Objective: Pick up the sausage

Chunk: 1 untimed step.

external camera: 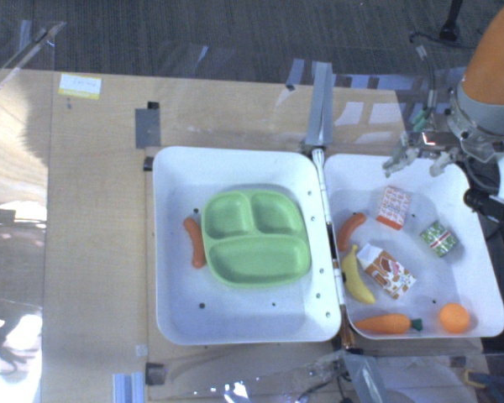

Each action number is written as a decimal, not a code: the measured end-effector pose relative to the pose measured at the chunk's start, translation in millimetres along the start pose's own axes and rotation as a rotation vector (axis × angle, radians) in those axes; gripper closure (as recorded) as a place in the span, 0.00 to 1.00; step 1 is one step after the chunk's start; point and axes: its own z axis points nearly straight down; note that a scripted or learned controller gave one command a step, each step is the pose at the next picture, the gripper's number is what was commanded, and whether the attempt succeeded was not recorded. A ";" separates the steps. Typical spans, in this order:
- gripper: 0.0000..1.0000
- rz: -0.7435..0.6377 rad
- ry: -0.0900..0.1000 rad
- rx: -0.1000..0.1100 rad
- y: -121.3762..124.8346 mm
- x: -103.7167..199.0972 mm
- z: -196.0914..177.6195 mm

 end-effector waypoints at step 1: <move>0.00 -0.303 0.001 0.001 -35.1 0.6 119.2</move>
